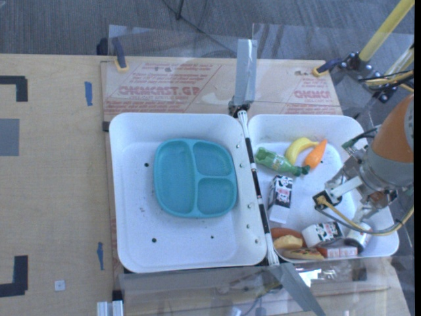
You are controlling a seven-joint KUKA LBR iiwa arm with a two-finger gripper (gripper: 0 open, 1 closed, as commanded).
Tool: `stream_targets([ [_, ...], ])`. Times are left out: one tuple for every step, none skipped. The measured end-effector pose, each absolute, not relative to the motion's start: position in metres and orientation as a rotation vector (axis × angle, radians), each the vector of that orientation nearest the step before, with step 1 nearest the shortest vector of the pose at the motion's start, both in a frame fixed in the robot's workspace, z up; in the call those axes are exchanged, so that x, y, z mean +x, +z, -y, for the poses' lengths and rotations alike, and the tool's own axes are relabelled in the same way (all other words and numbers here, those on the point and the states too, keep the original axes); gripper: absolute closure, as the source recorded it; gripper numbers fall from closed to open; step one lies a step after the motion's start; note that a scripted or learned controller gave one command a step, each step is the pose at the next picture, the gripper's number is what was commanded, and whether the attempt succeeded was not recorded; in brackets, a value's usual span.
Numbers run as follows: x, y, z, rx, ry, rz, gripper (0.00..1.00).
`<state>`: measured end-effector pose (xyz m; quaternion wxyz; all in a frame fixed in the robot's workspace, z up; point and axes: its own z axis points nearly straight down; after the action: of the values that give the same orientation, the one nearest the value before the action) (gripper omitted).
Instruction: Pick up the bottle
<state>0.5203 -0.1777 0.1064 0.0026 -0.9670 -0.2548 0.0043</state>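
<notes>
The bottle (279, 161) is green and lies on its side in the right bin (297, 126), near the bin's left wall, its dark cap pointing right. My gripper (360, 201) hangs over the right part of that bin, well to the right of the bottle and a little nearer the front, apart from it. Nothing shows in its grasp. The grey wrist with the orange band (396, 140) rises above it at the right edge.
A yellow banana (298, 149) and an orange carrot (316, 154) lie just right of the bottle. A black-and-white carton (282, 192) sits below it. Another small carton (321, 232) and red and yellow items (288, 239) crowd the front. The left bin (131, 176) holds a teal divided plate (195, 177).
</notes>
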Motion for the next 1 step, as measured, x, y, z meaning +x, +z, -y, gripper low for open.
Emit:
stream_targets([
  [0.5438, 0.2297, 0.2145, -3.123, 0.015, 0.320, 0.00],
])
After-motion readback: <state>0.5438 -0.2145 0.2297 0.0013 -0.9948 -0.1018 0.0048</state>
